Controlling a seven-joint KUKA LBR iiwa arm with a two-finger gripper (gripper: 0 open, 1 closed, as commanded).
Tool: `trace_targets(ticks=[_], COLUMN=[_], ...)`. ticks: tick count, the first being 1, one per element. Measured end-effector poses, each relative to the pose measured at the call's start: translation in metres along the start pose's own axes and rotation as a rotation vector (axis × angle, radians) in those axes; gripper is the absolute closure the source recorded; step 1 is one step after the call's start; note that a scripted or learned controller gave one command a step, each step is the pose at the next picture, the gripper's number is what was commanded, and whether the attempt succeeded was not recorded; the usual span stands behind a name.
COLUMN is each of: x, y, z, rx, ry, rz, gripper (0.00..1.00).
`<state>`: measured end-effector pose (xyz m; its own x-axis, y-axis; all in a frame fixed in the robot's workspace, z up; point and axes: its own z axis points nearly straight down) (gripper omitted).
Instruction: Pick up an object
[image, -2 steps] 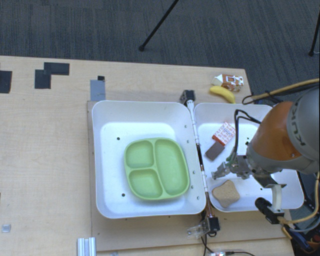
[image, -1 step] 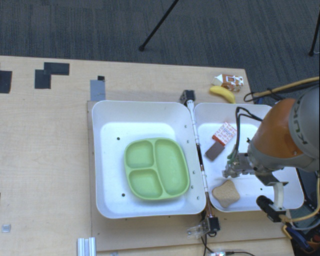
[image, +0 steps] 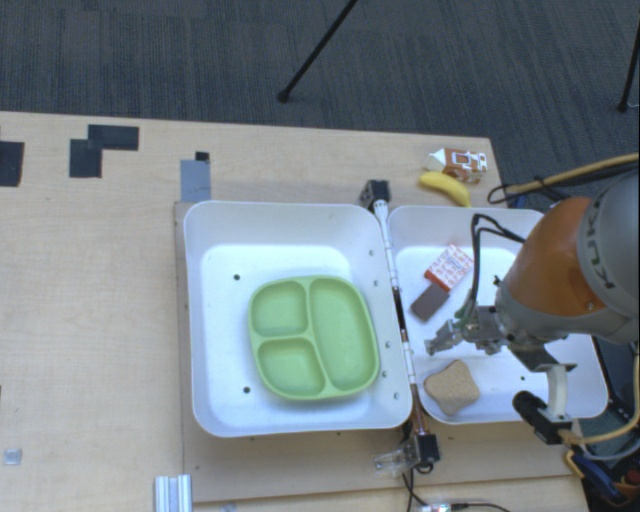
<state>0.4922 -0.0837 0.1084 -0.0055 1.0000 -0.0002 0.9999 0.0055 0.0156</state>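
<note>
In the camera view, the arm (image: 575, 265) is seen reaching in from the right, its orange band and grey wrist bent down over the right bin (image: 590, 385). The pincer (image: 447, 341) is held low at the end of the wrist, pointing leftward toward the divider between the two bins. Whether it is wide or narrow cannot be told from this slant, and nothing is seen held in it.

Just below the pincer, a tan sponge-like block (image: 452, 386) is seen lying on the bin floor, near but apart from the tip. Just above and slightly left of the pincer, a dark brown bar (image: 429, 301) is laid at a slant, and beyond it, further up, a red-and-white packet (image: 449, 266) is found. Well to the left of the pincer, across the divider, a green divided plate (image: 313, 338) is set in the left bin (image: 215, 320). Far above the pincer, outside the bins, a banana (image: 444, 186) is placed on the bench (image: 90, 330) beside a small carton (image: 462, 160).
</note>
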Motion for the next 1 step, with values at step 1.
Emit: trace_targets(ticks=[1], x=[-0.0009], y=[-0.0042], z=[0.0218], rx=[0.01], ry=[0.0], rz=[0.005], gripper=[0.0])
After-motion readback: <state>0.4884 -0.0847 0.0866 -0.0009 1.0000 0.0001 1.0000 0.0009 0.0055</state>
